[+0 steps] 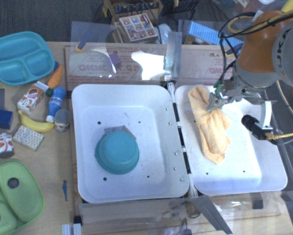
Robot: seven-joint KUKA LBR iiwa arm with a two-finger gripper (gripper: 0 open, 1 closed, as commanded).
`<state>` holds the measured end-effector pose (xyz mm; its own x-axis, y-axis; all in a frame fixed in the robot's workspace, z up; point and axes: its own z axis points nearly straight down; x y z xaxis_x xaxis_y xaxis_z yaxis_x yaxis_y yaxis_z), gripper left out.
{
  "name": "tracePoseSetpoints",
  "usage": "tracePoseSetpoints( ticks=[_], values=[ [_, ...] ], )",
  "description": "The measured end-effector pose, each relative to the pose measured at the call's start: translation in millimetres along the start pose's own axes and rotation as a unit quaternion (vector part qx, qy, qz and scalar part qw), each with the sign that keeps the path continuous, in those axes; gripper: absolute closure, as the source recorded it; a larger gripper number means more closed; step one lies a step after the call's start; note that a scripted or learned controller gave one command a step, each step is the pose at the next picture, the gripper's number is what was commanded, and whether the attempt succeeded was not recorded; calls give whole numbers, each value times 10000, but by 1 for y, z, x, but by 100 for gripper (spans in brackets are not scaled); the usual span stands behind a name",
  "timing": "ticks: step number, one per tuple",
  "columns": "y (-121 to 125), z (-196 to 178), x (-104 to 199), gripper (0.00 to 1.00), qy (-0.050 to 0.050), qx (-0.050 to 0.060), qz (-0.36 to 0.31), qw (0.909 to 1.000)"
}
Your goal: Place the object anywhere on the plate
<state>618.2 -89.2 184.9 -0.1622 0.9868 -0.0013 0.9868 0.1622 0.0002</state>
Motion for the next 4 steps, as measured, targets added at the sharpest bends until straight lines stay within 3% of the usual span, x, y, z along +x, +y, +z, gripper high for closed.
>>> tracePoseSetpoints(
  ticks=[1,2,3,4],
  values=[
    [15,0,74,100,5,7,-865,9963],
    [-36,0,158,100,7,-6,-1591,9873],
    [-68,-9,225,100,13,13,-2451,9695],
    [-68,-9,224,0,11,11,-2447,9696]
  ],
)
